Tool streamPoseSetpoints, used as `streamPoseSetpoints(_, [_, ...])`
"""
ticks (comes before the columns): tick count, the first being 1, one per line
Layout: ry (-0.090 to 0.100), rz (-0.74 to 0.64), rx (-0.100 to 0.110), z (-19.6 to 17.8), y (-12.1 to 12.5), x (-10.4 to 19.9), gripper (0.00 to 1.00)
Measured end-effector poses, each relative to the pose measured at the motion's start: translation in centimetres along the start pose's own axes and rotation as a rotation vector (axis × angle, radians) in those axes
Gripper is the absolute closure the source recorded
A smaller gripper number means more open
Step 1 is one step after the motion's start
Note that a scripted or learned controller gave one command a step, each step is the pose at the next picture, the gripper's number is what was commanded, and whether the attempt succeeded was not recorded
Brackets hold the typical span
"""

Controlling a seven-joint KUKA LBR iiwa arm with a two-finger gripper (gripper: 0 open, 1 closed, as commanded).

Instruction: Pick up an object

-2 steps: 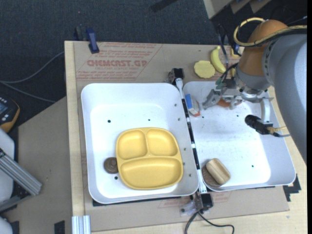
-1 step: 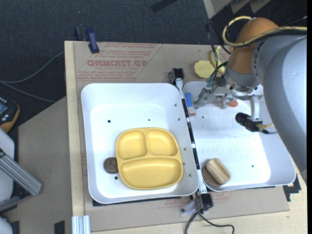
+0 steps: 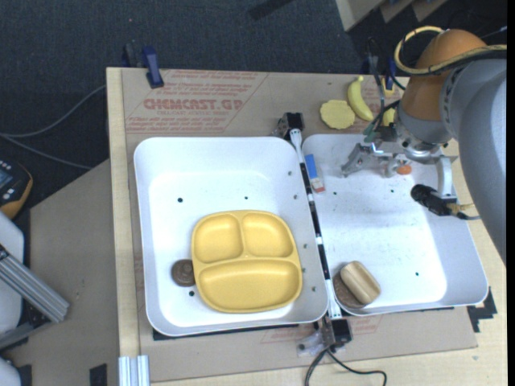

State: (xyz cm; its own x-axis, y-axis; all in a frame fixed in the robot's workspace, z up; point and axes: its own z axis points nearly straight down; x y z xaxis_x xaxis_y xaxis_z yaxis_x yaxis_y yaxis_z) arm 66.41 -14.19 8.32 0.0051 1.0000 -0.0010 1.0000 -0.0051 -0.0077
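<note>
The grey arm with its orange band [image 3: 438, 63] reached in from the right, and its two-finger gripper [image 3: 374, 161] hung over the far part of the right-hand shallow white bin [image 3: 418, 248]. The thin metal fingers [image 3: 354, 161] were spread apart, with nothing seen between them, their tips low over the bin floor.

In that same bin a tan, rounded wooden block [image 3: 358, 282] lay at the near left corner, resting on a brown disc. A small blue and orange item [image 3: 312, 174] sat against the bin's left wall, near the divide between the two bins and a little to the left of the gripper.

The left-hand white bin [image 3: 161, 183] held a yellow plastic plate with three compartments [image 3: 244, 260], lying flat in its near half. A small round brown piece [image 3: 183, 273] touched the plate's left edge.

On the bare wooden worktop [image 3: 201, 103] beyond the right bin lay a yellow toy banana [image 3: 360, 99] and, just beside it, a flat yellow round piece [image 3: 337, 114].
</note>
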Motion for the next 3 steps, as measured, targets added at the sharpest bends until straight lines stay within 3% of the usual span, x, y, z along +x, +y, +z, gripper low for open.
streamPoseSetpoints(1, [0.020, -0.003, 0.005, -2.6, 0.2, -5.9, 0.00])
streamPoseSetpoints(2, [0.003, -0.010, -0.009, -3.6, 0.4, -5.9, 1.00])
streamPoseSetpoints(3, [0.003, -0.010, -0.008, -3.5, 0.4, -5.9, 0.00])
